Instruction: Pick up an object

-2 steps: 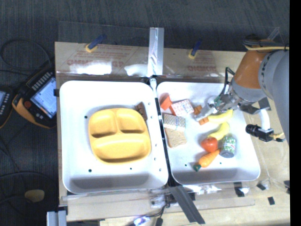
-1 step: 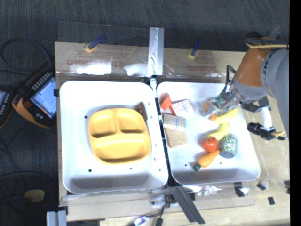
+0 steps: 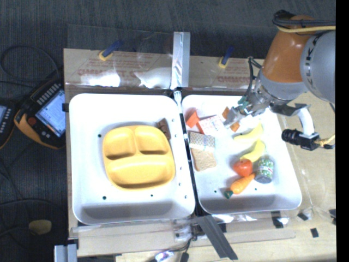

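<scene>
Nearest the camera, along the front of the right bin (image 3: 283, 198), lies a small carrot (image 3: 240, 185), its orange body slanting up toward a red tomato (image 3: 244, 167) that it touches or nearly touches. Just right of the tomato sits a little can with a green label (image 3: 265, 170). Behind these, two yellow bananas: the lower one (image 3: 254, 150) arcs down to the tomato, the upper, paler one (image 3: 248, 132) rests just above it. Toward the bin's left wall a tan, sponge-like block (image 3: 203, 158) lies flat, with a patterned carton (image 3: 201, 140) overlapping its far end, a white-and-red packet (image 3: 212, 125) beyond that, and a red-orange piece (image 3: 191, 117) in the far-left corner.

Across the divider, the left bin (image 3: 87, 201) holds a yellow divided tray (image 3: 138, 155), and a small brown object (image 3: 163, 126) sits by the tray's far-right corner.

Farther back in the right bin, the end effector (image 3: 238, 113) hangs low over the far part, close above an orange item (image 3: 234, 126) beside the upper banana; whether its fingers are parted or closed on anything cannot be told. The grey arm with its orange band (image 3: 286, 53) reaches in from the right. Behind both bins, the desk (image 3: 131, 70) carries clear plastic sheeting held by blue-and-yellow clips (image 3: 109, 50). A handheld controller (image 3: 46, 113) lies on the dark floor at left.
</scene>
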Robot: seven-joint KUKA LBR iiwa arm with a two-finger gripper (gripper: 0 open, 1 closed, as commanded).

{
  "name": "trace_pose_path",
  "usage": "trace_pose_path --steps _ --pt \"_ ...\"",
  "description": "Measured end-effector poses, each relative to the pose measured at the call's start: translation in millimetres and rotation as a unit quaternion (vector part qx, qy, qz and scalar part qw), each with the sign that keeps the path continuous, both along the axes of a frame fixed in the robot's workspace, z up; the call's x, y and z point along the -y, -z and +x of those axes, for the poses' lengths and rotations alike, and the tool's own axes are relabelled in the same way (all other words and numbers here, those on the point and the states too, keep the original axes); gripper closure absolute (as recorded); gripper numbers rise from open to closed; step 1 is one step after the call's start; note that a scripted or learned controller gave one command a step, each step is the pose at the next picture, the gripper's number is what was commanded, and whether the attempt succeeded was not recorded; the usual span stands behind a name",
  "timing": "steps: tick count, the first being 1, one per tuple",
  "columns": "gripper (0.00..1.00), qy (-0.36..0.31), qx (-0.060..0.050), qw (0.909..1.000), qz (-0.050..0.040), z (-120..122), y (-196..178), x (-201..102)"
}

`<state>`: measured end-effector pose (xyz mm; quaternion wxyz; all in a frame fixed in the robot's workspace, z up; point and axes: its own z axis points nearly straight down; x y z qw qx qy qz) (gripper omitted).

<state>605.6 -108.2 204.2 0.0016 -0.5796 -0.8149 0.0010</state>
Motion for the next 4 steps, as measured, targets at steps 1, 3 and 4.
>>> trace_pose_path --steps 1,3,4 --pt "1.00 -0.113 0.000 0.9936 -0.0003 -73.6 -67.1 -40.5" --pt "1.00 -0.031 -0.001 0.9995 0.0000 -86.5 -37.6 -107.6" --pt "1.00 0.050 -0.002 0.9987 -0.0007 -66.0 -7.6 -157.9"
